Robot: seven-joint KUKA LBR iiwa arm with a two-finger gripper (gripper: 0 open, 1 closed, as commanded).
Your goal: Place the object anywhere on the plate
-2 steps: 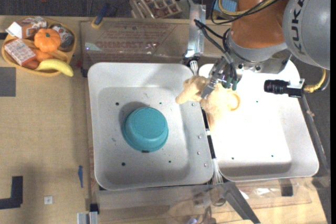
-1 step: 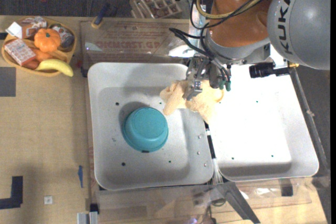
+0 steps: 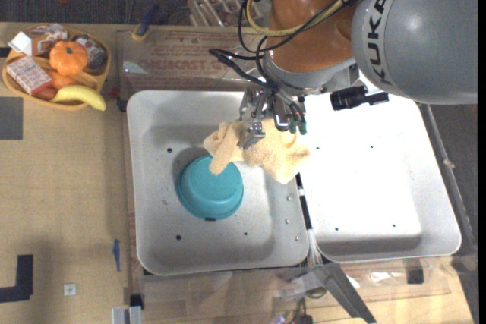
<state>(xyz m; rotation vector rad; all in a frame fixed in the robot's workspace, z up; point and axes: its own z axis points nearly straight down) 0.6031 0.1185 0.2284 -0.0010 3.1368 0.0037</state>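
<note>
A round teal plate (image 3: 211,190) lies in the left bin (image 3: 152,239), near its middle. A crumpled pale yellow cloth (image 3: 272,154) spreads from the plate's upper right edge toward the divider between the bins; one corner of it overlaps the plate's rim. My gripper (image 3: 255,133) reaches down from the orange-banded wrist at the top right onto the cloth's upper middle. Its fingers are pinched on a raised fold of the fabric. The arm hides the cloth's top edge.
The right bin (image 3: 380,186) sits directly beside the left one. A wicker basket (image 3: 15,80) of toy fruit and packets stands at the far left on the bench. A flat cardboard box (image 3: 182,61) lies behind the left bin.
</note>
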